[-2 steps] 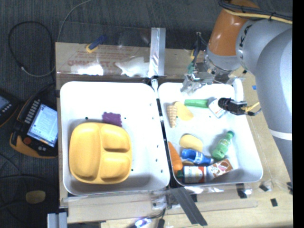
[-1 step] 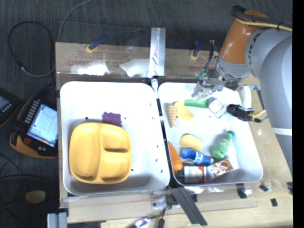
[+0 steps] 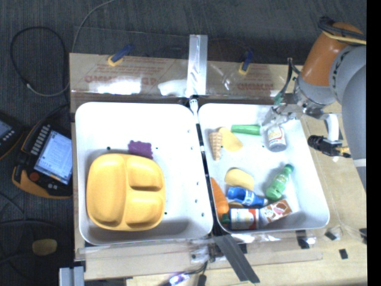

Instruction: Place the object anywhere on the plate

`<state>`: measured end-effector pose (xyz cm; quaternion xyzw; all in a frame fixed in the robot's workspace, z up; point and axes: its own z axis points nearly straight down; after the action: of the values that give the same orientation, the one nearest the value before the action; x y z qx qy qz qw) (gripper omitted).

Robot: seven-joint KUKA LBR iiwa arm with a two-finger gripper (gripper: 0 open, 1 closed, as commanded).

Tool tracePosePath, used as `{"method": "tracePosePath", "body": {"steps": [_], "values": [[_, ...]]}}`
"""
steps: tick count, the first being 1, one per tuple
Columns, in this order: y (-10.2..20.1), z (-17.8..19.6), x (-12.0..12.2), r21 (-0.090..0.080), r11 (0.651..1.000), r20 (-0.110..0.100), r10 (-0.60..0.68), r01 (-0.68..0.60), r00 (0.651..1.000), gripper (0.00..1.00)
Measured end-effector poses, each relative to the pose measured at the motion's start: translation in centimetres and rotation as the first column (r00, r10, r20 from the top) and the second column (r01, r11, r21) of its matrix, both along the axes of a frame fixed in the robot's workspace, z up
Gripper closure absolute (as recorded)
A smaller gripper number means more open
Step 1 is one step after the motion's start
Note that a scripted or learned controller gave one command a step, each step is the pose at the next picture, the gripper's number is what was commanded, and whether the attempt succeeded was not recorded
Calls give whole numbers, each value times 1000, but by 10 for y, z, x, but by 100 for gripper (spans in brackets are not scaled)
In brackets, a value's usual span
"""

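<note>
A yellow divided plate (image 3: pixel 125 190) lies in the left bin (image 3: pixel 178 115), toward its front. A small purple object (image 3: pixel 140 148) rests on the bin floor just behind the plate. My gripper (image 3: pixel 278 117) hangs over the back right part of the right bin (image 3: pixel 315 186). Directly below and in front of it is a small silver can with a red label (image 3: pixel 275 138). The view does not show whether the can is touching the gripper.
The right bin also holds a green tube (image 3: pixel 245 129), a cone (image 3: pixel 215 143), a yellow fruit (image 3: pixel 239 177), a green bottle (image 3: pixel 277 182), a blue bottle (image 3: pixel 245 196), a carrot (image 3: pixel 219 201) and a lying bottle (image 3: pixel 249 218). A tablet (image 3: pixel 53 155) sits left of the bench.
</note>
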<state>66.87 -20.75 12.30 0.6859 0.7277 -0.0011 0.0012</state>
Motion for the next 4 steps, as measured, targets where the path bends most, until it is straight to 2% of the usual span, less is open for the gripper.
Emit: {"method": "tracePosePath", "body": {"steps": [1, 3, 4], "values": [[10, -26, 5, -6, 999, 14, 48, -48, 999, 100], [43, -26, 4, -6, 1000, 15, 14, -14, 1000, 100], [111, 36, 0, 2, 999, -1, -41, 41, 999, 100]]}}
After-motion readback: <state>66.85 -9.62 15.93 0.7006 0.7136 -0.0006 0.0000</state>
